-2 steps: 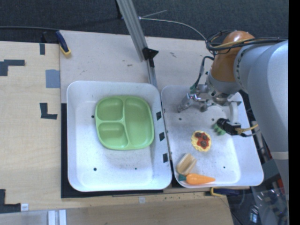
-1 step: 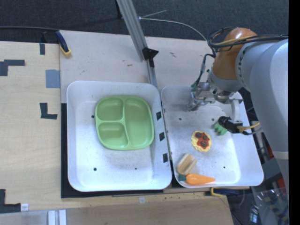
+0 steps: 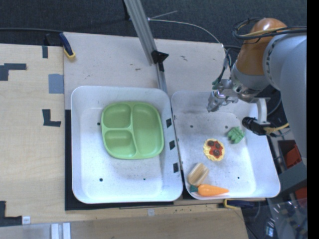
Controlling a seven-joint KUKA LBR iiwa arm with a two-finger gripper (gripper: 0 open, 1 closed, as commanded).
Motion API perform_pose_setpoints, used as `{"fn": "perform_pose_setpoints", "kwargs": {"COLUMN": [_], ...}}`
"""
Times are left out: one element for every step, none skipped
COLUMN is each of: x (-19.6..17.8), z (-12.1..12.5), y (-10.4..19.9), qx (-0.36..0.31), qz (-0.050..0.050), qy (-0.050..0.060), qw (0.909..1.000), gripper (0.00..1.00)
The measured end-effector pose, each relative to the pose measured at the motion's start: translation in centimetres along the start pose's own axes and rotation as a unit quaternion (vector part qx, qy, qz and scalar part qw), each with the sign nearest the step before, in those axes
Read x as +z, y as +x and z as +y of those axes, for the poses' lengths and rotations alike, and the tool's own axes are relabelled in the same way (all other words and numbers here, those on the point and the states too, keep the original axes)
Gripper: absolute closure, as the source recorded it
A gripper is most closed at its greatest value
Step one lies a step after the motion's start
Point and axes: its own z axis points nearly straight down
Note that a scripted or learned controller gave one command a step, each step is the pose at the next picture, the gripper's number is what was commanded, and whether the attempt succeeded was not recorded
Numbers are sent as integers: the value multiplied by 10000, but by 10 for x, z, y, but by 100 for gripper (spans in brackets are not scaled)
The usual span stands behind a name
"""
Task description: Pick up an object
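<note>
The right bin point(image 3: 249, 183) holds several toy foods: a small pizza point(image 3: 214, 150) near its middle, a green leafy piece point(image 3: 235, 134) to the pizza's upper right, a hot dog bun point(image 3: 198, 174) at the front left, and an orange carrot point(image 3: 213, 190) along the front edge. My gripper point(image 3: 214, 105) hangs over the back of this bin, above and behind the pizza, with nothing seen between its fingers. It is well apart from every toy.
The left bin point(image 3: 84, 183) holds a green divided plate point(image 3: 132, 130). A metal pole point(image 3: 144, 29) slants over the bench behind the bins. A blue and yellow clamp point(image 3: 67, 46) lies at the back left. Grey tape marks dot the bench at the left.
</note>
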Motion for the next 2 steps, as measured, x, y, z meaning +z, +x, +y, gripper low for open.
{"fn": "perform_pose_setpoints", "kwargs": {"x": [-56,-119], "z": [-6,-10], "y": [-6,-8], "qx": [4,2], "qz": [-2,-1], "qy": [-6,-10], "qw": [10000,10000], "gripper": [100,100]}}
